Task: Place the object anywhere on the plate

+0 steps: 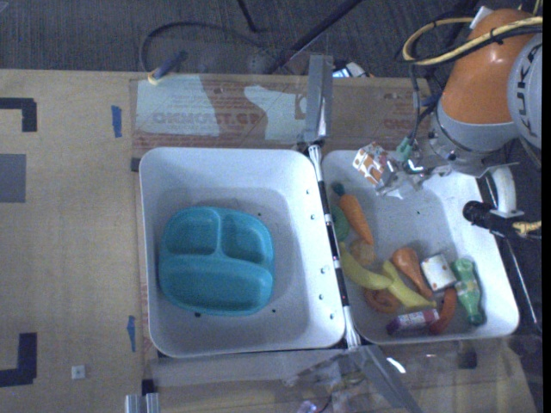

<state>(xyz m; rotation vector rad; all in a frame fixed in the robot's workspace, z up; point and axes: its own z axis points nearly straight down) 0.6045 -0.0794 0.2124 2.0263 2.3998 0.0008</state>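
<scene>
The blue divided plate (217,260) lies in the left bin (172,175), toward its front left. My gripper (385,169) hangs over the back left corner of the right bin (448,209), well right of the plate. A small white and orange packet (371,163) sits at the fingertips and looks pinched between them, raised above the bin floor. The grey arm with its orange band (482,63) reaches in from the upper right.
The right bin holds toy foods: a carrot (355,218), a yellow banana (366,274), a second carrot (406,267), a white box (437,271), a green bottle (468,291) and a red sausage (445,310). A metal divider (327,231) separates the bins.
</scene>
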